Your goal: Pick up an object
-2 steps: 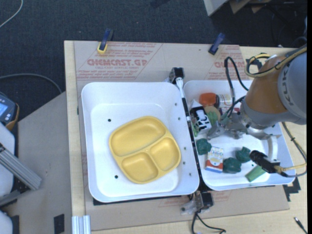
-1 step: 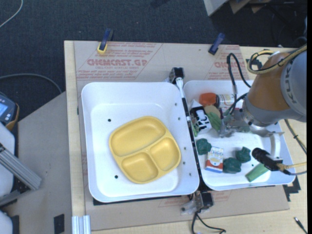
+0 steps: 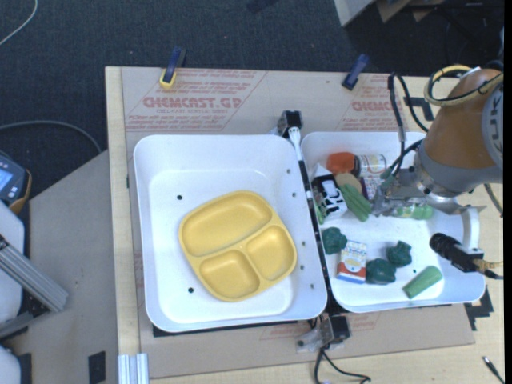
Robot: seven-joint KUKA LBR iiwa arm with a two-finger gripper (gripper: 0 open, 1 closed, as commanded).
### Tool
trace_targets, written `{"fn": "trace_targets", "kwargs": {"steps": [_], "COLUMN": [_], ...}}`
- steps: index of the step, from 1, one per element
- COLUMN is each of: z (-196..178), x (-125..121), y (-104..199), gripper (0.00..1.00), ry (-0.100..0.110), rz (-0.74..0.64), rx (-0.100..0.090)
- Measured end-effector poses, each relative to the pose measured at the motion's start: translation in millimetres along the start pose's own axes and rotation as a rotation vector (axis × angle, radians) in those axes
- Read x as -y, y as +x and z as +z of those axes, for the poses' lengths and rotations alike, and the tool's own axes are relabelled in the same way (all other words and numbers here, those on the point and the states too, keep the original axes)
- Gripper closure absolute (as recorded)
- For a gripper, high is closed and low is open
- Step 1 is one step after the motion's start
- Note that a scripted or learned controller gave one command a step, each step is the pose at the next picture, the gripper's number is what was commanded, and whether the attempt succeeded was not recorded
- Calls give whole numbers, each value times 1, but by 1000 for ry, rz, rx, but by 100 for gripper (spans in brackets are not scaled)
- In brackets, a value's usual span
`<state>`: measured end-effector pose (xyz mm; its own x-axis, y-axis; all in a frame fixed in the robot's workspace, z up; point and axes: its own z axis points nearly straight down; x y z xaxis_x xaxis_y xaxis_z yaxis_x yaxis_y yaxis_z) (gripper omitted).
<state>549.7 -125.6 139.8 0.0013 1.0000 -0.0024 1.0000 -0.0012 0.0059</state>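
The tool (image 3: 394, 201) is low in the right bin (image 3: 472, 294), near its far middle. The arm (image 3: 460, 134) comes in from the right. I cannot tell how the tool is set, because dark parts and things in the bin hide its tip.

No thing has been picked yet, and many are close. The nearest looks like the long green piece (image 3: 358, 202), just left of the tool. Its long way runs from far-left to near-right, so the tool would need to go a little left and pinch across its thin side. I think the crowding there could make the grab slip.

Now the count. There are two white bins side by side on the desk (image 3: 232, 94). The left bin (image 3: 160, 174) holds one yellow tray (image 3: 238, 245) with three parts. The right bin holds three dark green lumps (image 3: 334, 239), one small box (image 3: 353, 262), one green stick (image 3: 422, 282), one orange thing (image 3: 342, 162), one clear jar (image 3: 370, 166) and one black and white thing (image 3: 330, 194).
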Motion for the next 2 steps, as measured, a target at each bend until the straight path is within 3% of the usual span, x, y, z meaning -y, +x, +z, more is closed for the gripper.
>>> {"fn": "trace_targets", "kwargs": {"steps": [1, 2], "z": [-63, -87], "x": [-8, -9], "y": [0, 0], "gripper": [100, 100], "ry": [-3, 0], "rz": [-3, -2], "rx": [0, -1]}}
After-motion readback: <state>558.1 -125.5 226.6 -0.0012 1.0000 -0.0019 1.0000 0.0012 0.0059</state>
